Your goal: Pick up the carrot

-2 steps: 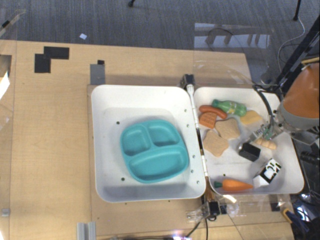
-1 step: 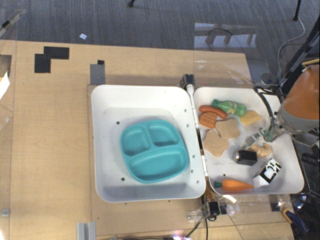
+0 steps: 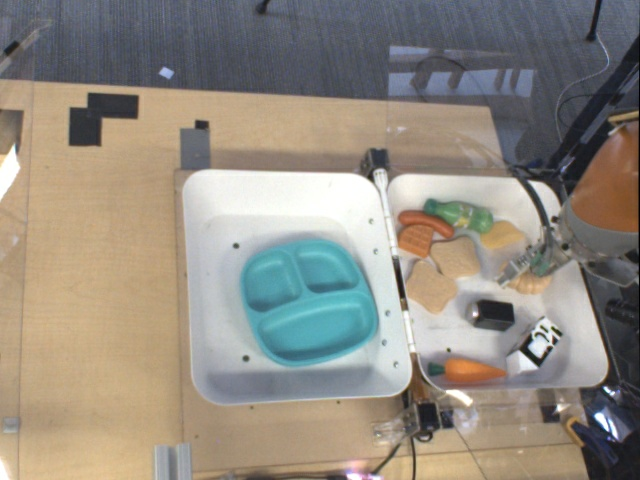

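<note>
The carrot (image 3: 473, 371) lies flat at the lower edge of the right bin (image 3: 590, 353), untouched. The jaws hover at frame right, probably over a tan piece; their spread I cannot tell.

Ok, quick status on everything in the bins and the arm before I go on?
carrot: lying flat at the right bin's near edge, not gripped.
gripper: low over the right bin's far-right side, well away from the carrot.
teal divided plate: sitting flat in the left bin.
black block: lying mid right bin.
two bread slices: flat, side by side.
</note>
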You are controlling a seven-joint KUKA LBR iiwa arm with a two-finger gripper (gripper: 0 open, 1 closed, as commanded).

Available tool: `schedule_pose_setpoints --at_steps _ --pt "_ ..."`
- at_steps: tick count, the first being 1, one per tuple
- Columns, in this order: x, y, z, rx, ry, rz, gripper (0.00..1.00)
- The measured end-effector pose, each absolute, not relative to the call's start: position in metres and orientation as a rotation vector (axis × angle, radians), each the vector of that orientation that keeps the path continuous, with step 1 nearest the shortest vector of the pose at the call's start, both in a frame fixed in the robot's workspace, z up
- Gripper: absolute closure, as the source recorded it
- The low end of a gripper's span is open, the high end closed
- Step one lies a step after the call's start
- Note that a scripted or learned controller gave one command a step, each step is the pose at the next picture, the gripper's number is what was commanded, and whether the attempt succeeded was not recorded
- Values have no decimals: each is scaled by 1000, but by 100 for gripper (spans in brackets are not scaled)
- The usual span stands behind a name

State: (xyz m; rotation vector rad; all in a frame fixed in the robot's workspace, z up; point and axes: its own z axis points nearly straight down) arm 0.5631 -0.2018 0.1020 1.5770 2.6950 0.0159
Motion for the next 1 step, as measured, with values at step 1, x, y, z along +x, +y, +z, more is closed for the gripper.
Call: schedule_pose_setpoints --at_steps 1 --pt "597 -146 225 2053 2359 17 100"
